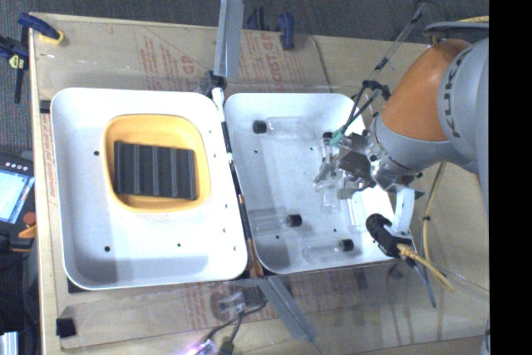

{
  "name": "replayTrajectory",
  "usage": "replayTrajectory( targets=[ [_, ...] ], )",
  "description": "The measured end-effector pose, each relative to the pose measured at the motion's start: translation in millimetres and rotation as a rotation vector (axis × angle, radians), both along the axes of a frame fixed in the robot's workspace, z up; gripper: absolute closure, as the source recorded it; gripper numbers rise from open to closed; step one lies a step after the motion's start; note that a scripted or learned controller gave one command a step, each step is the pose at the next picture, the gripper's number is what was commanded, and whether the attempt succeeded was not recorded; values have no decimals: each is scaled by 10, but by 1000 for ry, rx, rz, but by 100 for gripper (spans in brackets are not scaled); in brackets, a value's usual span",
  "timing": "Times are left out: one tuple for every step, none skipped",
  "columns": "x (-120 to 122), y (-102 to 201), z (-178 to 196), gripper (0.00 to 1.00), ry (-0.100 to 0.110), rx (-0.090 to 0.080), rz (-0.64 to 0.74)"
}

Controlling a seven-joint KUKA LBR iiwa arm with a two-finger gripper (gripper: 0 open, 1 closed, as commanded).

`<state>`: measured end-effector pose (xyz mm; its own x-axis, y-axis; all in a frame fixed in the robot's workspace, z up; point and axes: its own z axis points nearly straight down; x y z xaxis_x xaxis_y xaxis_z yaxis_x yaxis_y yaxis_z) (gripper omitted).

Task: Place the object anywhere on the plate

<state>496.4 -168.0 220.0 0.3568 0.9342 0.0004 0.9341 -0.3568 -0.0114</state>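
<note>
We see the gripper (332,179) low over the right bin (287,116), though we cannot tell its state. Three clear bottles with black caps lie there: one (278,127) near the far wall, two (274,221) (326,248) near the front. The yellow plate (155,127), in the left bin (75,204), carries a dark ridged block (155,170).

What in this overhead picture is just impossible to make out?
- Claw: a blurred tangle in the camera view; any object in it is unreadable.
- Clear objects in the right bin: see-through, outlines fade into white.
- Arm: cut off by the right edge.
</note>
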Motion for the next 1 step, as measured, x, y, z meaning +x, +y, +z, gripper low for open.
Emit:
replayTrajectory(
  targets=[
    [96,554,187,100,-8,-3,207]
  ],
)
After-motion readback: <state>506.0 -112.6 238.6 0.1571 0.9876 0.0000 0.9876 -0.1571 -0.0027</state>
